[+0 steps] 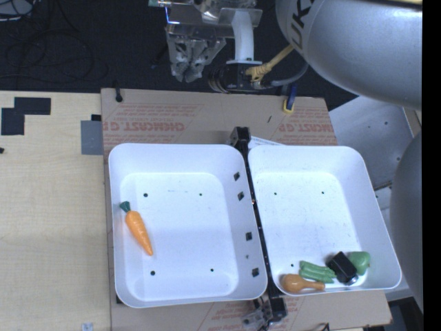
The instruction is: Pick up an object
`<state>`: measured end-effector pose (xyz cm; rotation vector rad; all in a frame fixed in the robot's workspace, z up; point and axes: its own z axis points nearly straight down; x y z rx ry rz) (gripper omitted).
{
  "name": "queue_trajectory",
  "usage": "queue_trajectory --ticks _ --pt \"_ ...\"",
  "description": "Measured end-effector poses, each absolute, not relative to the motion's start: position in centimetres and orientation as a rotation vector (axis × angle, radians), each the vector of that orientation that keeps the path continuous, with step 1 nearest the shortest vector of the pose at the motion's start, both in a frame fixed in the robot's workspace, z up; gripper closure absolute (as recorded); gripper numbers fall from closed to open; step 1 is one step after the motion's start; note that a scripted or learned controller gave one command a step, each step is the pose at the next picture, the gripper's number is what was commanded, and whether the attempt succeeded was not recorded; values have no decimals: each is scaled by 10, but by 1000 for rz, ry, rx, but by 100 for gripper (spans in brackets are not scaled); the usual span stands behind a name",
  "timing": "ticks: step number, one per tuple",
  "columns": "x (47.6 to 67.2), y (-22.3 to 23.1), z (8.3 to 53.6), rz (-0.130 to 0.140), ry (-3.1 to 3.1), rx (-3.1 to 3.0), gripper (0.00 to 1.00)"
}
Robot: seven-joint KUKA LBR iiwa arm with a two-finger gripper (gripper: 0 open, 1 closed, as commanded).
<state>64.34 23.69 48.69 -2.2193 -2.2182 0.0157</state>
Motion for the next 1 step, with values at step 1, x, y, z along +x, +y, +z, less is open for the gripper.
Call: queue_trajectory --ticks 1 --pt "644 196 540 0 -2219 -2225 100"
